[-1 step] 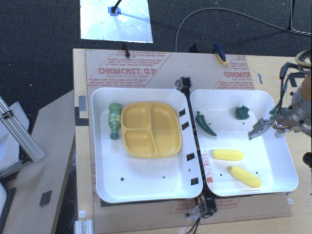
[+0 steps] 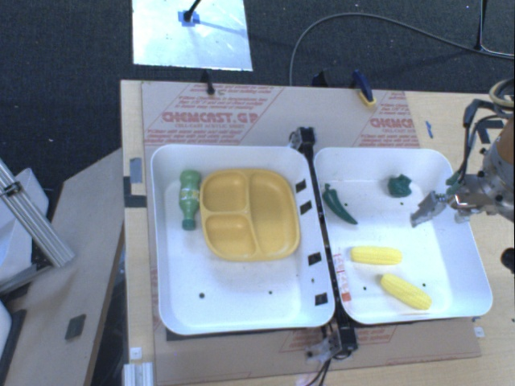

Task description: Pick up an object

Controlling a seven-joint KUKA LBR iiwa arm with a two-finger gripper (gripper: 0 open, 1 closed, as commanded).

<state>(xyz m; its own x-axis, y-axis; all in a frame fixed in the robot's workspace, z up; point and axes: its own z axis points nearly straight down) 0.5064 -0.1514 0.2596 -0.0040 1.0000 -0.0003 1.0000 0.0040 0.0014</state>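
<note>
Right bin (image 2: 459,292) — two corn cobs (image 2: 376,255), one pepper (image 2: 339,205), one dark green lump (image 2: 400,186); gripper (image 2: 434,207) hovers there, fingers' state unclear. Left bin (image 2: 173,296) — one tray (image 2: 248,214), one bottle (image 2: 189,199).

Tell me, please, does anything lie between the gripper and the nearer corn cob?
Nothing visible does. The gripper is above the right bin's right side, and only bare bin floor separates it from the corn cob.

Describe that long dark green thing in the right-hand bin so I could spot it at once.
Start at the right white bin, then look to its left wall beside the black divider. There lies a slim, curved dark green toy chilli pepper. The two yellow corn cobs sit below it, and the other green piece, a small dark green lump, is stubby, not long.
</note>
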